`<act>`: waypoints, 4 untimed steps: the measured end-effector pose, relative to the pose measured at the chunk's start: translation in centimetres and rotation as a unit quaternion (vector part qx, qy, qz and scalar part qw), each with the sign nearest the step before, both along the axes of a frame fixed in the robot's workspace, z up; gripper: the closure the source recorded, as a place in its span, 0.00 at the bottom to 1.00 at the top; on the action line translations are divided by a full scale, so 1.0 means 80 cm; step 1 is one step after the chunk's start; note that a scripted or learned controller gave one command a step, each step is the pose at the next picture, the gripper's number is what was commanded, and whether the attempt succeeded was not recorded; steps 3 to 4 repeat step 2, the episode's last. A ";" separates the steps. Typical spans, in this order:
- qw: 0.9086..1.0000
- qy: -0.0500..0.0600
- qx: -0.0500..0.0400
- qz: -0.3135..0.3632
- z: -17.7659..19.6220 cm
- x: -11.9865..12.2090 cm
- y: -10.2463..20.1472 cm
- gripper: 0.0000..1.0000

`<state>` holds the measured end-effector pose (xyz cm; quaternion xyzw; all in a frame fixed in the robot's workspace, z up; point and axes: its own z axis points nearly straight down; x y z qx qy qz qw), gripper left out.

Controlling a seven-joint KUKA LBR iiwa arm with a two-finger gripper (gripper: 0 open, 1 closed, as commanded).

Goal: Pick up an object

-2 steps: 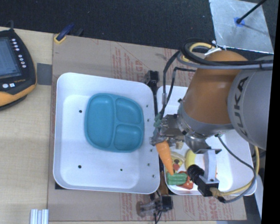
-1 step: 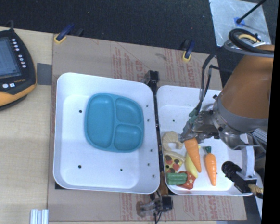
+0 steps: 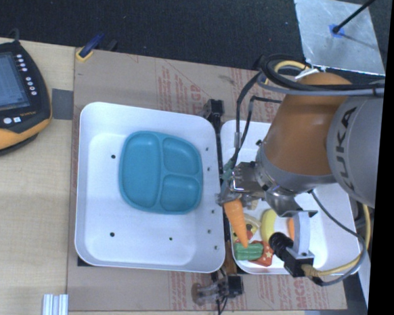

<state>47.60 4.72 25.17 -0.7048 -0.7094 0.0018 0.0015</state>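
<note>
Under the wrist, right bin: the arm's wrist [image 3: 283, 184] hung low over the right bin [image 3: 342, 206], where the small objects lay, so the pick was evidently aimed at that pile.
Grip state: could not tell whether open or closed; the wrist housing and its brackets covered the tool end from above. Nothing was seen held.
Task objects: a carrot [image 3: 235, 217] lay just left of the wrist, against the bin's left wall, its green top pointing to the near edge. A yellow piece [image 3: 268, 223] lay right beside it, partly under the wrist. A red piece [image 3: 265, 259] sat at the near wall, touching the carrot's green end.
Why clustered: judged that the pieces had gathered in the near-left corner of the bin; the walls crowd them, leaving little room to close around any one.
Likeliest target: the carrot or the yellow piece, being nearest the tool end. Judgement only.
Risk: neighbours touching may be pinched or nudged together; the bin wall may block one side of a grasp.
Left of the wrist, well apart: the left bin [image 3: 93, 179] held a blue divided plate [image 3: 160, 171], lying flat and not involved in this attempt.
Far left: a control pendant [image 3: 11, 98] rested on the worktop [image 3: 20, 241], outside both bins.
Progress: no lift evident; pick not yet made.
</note>
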 end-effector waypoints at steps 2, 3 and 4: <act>1.000 0.000 0.000 0.000 0.001 0.000 -0.018 1.00; 1.000 0.000 0.000 0.000 0.001 0.000 -0.018 1.00; 1.000 0.000 0.000 0.000 0.001 0.000 -0.018 1.00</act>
